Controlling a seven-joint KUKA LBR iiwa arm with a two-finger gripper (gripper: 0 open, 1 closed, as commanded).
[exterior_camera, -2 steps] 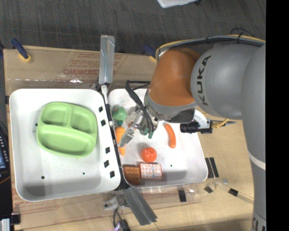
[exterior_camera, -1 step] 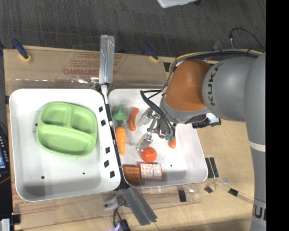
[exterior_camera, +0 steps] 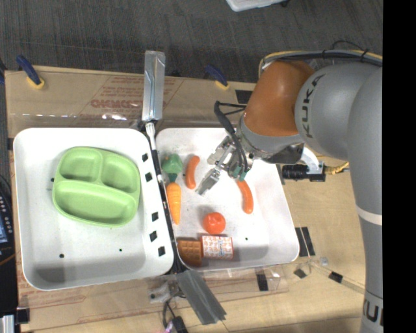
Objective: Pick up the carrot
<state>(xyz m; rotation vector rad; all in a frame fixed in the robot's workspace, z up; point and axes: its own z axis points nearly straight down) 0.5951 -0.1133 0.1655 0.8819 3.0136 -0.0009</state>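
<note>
Against the right bin's left wall, carrot (exterior_camera: 173,202), gripper (exterior_camera: 220,170) well apart

Up top runs a dark grey ribbed floor (exterior_camera: 97,26), with a pale white object (exterior_camera: 257,4) just poking in at the upper edge. Below it sits the light wooden desk (exterior_camera: 325,227), a flat brown cardboard sheet with red print (exterior_camera: 97,91) lying across its far side, pinned by blue-and-yellow clamps (exterior_camera: 29,71). Black tape strips (exterior_camera: 304,242) mark the wood at lower right. Lighting is even, shadows soft.

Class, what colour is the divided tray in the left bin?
Light green tray, seen clearly in the camera view.
</note>
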